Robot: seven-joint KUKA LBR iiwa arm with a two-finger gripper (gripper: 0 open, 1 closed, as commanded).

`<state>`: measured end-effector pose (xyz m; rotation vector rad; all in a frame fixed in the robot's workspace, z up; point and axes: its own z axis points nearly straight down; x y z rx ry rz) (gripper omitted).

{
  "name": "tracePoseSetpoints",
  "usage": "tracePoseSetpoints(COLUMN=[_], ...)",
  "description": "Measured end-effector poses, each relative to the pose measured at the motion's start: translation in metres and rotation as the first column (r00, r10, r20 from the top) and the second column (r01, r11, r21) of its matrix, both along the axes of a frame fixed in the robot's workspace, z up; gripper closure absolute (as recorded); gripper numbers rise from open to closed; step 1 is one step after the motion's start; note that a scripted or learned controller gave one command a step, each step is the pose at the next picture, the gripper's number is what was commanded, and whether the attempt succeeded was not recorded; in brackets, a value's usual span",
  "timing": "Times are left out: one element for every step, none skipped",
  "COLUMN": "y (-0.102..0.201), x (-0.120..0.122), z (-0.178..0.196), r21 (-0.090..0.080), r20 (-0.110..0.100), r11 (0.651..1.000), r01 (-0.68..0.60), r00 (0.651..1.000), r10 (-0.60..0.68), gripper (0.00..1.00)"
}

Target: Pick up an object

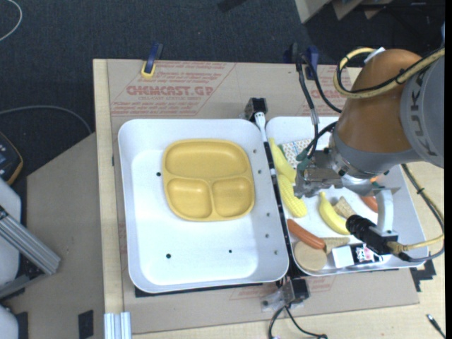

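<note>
Arm: grey and orange, reaching in from the right over the right bin (413, 210).
Hand (305, 183): low in the right bin, above the toy corn cob (291, 198); grip state cannot be told.
Right bin contents: toy bananas (330, 214), toy sausage (306, 235), toy carrot (370, 203).
Left bin (141, 224): holds a yellow divided plate (208, 179).

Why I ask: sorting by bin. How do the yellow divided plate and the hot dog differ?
The yellow divided plate lies in the left bin; the hot dog lies in the right bin. The plate is far larger and has the bin to itself, while the hot dog is small, reddish and crowded among other toys. Both lie flat.
</note>
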<state>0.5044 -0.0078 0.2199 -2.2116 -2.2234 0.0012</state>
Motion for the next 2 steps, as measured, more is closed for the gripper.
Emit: tracePoseSetpoints(y=[0.059, 0.047], x=[-0.026, -0.024], z=[0.005, -0.002], r21=[0.0, -0.003], r20=[0.0, 0.0], r11=[1.0, 1.0], r01=[-0.002, 0.007], r00=[1.0, 1.0], r10=[0.002, -0.007], gripper=[1.0, 1.0])
